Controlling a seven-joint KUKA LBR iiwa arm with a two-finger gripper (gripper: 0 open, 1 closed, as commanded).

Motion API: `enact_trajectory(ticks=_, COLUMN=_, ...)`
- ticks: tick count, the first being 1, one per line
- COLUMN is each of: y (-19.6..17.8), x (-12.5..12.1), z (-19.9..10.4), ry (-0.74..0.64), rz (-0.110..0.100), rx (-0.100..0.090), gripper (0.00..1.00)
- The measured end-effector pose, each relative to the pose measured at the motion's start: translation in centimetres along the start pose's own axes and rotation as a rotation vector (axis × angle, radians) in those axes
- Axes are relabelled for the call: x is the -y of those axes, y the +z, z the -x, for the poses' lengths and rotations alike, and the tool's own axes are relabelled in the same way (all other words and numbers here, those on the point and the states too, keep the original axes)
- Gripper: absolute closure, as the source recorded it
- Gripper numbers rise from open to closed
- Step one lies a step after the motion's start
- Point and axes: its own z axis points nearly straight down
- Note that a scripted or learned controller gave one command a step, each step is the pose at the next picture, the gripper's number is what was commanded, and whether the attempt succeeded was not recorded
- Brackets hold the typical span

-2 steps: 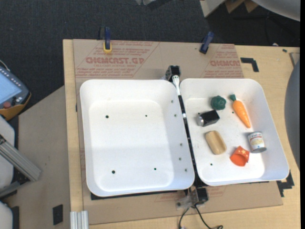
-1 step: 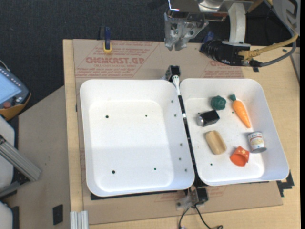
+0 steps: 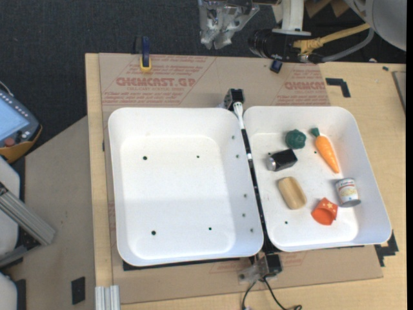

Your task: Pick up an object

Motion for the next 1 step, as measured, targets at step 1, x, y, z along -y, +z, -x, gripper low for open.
enact_trajectory(ticks=1, y=-2.65, x=-2.44, z=-3.14, ry=0.000, rz=0.002, rx=-0.001, gripper=1.00)
